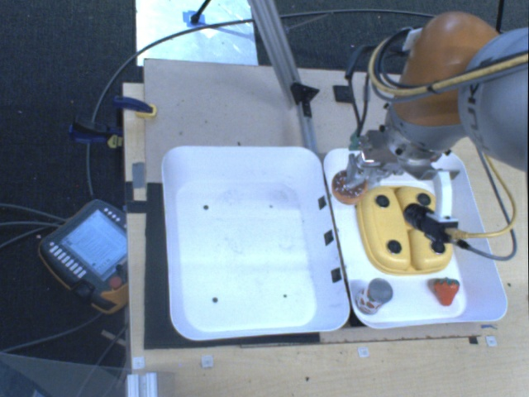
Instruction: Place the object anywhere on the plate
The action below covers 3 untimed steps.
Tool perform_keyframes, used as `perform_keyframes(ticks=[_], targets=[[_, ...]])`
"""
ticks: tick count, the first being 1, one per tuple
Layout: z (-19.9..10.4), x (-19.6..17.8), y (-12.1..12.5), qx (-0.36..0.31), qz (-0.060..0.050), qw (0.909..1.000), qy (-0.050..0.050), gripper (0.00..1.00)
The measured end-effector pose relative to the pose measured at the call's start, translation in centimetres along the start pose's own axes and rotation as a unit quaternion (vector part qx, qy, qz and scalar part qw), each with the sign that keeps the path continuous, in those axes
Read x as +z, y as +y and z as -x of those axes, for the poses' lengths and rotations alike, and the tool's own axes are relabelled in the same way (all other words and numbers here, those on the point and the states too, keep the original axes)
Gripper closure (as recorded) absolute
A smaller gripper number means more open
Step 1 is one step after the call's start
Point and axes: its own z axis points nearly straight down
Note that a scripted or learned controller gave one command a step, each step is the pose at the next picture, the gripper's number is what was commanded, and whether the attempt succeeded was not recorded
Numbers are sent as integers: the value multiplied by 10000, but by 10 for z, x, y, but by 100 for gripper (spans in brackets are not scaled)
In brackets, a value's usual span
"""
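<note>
left bin [240, 246]: well left of the gripper, nothing for you there.
donut [348, 188]: brown ring with a pink rim, right bin's upper left corner, directly under the fingertips. Round, so no long axis to line up with.
gripper [354, 174]: sits over the donut; fingers point down and left from the wrist. You can't tell how far apart they are, and you can't tell if the donut is between them or just beneath. Don't count it as held.
cup [374, 295]: small, grey top, well below the gripper at the bin's lower left. Not in the path.
plate [388, 222]: yellow, with dark spots, lies just right of and below the gripper, long axis running up-down. Its near edge is just beside the donut.
key relation: donut to plate is a short hop right and down, judging by how close they lie.
black part [430, 224]: dark arm piece with a yellow cable hangs over the plate's right half, so aim for the left half.
strawberry [446, 289]: red, far lower right of the gripper, off the plate.
arm [463, 81]: one only, comes in from upper right.
</note>
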Motion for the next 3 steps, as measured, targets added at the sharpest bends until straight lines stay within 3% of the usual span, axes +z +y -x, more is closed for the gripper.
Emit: perform_keyframes(ticks=[2,3], targets=[[-96,21,-33,2,1,10000,2,100],[-93,21,-33,26,6,10000,-6,0]])
